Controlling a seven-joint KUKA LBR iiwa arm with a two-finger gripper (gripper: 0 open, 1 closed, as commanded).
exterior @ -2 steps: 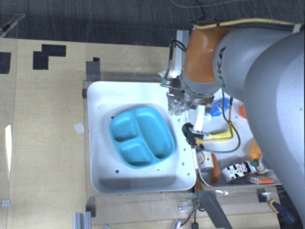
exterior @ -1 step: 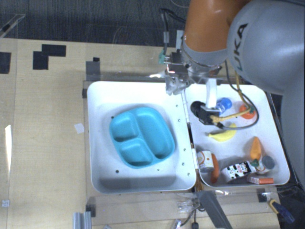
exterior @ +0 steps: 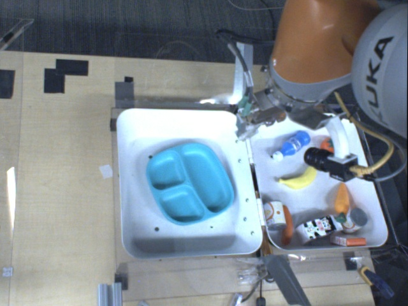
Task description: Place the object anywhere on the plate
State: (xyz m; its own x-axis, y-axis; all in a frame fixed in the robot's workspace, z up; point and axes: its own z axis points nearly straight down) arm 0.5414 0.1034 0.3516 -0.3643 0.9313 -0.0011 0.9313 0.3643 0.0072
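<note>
We're watching the gripper [exterior: 245,121] hovering over the bins' divider; can't tell its grip. Plate [exterior: 189,181] sitting lower-left of it, banana [exterior: 299,180] lower-right.

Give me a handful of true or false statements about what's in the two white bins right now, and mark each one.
1. The blue three-compartment plastic plate lies in the left white bin. True.
2. The yellow banana rests on the plate. False: it lies in the right white bin.
3. The small blue-and-white bottle lies in the right bin. True.
4. The plate holds a carrot. False: nothing lies on it; the orange carrot is in the right bin.
5. The gripper hangs over the plate's middle. False: it is near the bins' far shared edge.
</note>
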